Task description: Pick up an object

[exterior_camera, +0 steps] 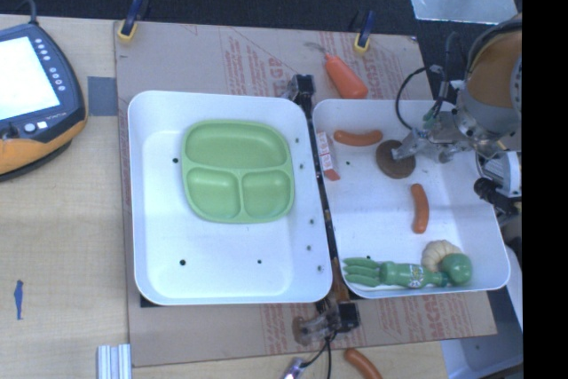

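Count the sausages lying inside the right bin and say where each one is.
2. One sausage lies near the right bin's top-left corner; the other sausage lies upright near its middle. The arm may hide more.

green tray in left bin, sausages right

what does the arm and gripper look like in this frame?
The arm is grey with an orange band above the wrist, rounded in section. Black cables loop along its left side. The gripper is pale grey metal, with small dark fittings behind it.
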Motion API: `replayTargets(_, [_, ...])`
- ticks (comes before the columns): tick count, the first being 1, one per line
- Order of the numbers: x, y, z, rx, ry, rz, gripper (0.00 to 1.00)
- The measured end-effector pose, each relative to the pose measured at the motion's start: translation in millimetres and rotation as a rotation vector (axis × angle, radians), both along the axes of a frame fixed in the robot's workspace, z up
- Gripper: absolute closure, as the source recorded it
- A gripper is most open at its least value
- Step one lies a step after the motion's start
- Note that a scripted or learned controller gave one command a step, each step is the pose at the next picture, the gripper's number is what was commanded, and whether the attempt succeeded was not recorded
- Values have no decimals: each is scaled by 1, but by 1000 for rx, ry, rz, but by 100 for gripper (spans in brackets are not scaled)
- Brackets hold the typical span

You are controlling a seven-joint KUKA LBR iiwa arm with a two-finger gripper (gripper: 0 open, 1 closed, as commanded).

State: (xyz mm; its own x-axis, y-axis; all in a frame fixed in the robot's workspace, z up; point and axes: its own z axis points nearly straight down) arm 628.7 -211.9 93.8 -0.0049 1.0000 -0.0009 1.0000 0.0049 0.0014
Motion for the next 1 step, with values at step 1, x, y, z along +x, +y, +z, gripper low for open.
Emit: replayTargets(1, [-51, 39, 0, 0, 1, -2, 0])
